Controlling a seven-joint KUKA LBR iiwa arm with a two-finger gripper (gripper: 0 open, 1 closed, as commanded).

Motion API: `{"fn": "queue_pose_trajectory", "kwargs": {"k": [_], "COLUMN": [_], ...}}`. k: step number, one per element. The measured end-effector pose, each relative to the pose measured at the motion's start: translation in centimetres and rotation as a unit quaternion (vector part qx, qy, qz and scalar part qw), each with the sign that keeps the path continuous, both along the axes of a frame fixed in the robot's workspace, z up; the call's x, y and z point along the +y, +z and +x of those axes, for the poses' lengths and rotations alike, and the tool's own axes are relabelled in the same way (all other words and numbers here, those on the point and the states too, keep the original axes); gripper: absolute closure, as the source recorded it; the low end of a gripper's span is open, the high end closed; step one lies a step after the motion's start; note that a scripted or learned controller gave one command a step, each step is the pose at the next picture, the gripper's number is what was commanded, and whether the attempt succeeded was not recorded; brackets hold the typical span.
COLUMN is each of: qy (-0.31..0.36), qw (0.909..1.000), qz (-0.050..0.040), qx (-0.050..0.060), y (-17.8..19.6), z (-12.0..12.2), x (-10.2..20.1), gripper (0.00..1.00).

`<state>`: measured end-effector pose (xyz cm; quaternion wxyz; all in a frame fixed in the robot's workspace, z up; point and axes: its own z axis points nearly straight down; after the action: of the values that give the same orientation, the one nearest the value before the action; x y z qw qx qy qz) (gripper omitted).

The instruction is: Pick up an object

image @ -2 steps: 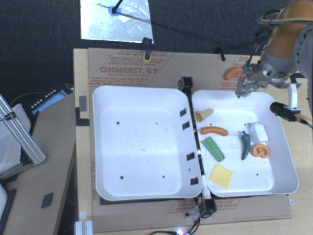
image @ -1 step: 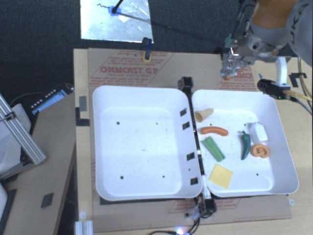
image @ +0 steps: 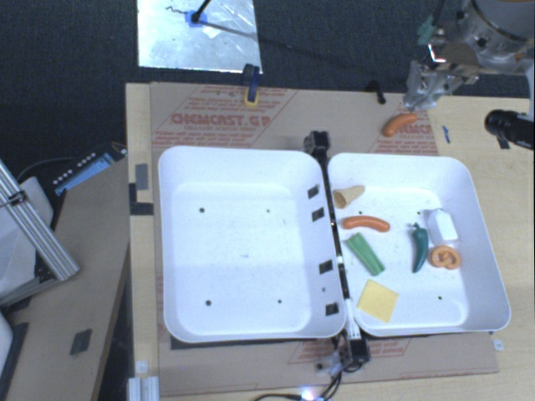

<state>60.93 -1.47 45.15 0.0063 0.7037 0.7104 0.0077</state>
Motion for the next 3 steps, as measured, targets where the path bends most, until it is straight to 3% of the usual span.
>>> {"fn": "queue_pose_trajectory", "kwargs": {"k": [1, 3], "qy": [-0.001, -0.001], "qw": [1.0000, 1.0000], "qz": [-0.0012, -0.0004], "qx": [0.006, 0.008], "y": [2.0, 5.1], "z": [6.1, 5.9], "x": [2.0, 8.4], "gripper": [1.00, 1.00]}}
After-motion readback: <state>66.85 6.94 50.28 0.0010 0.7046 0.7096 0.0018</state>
